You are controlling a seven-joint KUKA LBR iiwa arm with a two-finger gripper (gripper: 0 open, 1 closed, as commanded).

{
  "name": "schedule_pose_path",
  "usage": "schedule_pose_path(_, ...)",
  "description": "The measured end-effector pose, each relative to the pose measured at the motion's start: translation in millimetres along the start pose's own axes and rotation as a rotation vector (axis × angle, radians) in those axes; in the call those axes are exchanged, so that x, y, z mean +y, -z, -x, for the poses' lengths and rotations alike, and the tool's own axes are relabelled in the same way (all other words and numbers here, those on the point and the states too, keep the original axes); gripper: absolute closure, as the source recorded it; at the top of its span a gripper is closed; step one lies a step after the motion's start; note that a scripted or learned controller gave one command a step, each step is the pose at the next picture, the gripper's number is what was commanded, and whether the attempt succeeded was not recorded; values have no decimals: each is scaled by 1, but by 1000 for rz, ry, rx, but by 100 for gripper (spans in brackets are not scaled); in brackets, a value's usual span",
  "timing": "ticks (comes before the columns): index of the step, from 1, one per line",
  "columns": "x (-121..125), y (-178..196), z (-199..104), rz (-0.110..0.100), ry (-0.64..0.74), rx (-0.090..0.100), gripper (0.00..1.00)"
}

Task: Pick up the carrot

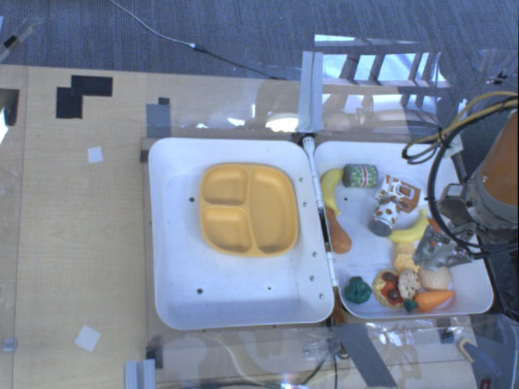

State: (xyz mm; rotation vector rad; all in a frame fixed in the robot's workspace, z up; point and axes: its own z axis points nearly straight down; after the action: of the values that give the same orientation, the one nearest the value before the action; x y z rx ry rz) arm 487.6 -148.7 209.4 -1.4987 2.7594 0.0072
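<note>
Wooden surface (73, 241) carries two bins; the carrot (433, 300) lies just below the claw (438, 254), whose state I cannot tell; descend straight, avoiding neighbouring food

The grey arm (495, 177), with its orange band, reaches in from the right edge, cables looping around its wrist. Its gripper (434, 254) points down and to the left, low over the right bin's near corner.

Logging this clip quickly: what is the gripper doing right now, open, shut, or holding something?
Gripper: cannot be told; it hangs low at the right bin's right side, just above the carrot, with nothing seen in its grasp.
</note>
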Motion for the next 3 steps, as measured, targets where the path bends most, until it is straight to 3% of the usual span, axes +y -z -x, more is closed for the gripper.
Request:
schedule_pose_path(1, -36, 123, -42, -14, 242, 1, 100)
schedule_pose_path(2, -24, -18, -37, 1, 408, 0, 100)
schedule_pose_path(3, -40, -18, -41, -6, 857, 2, 100)
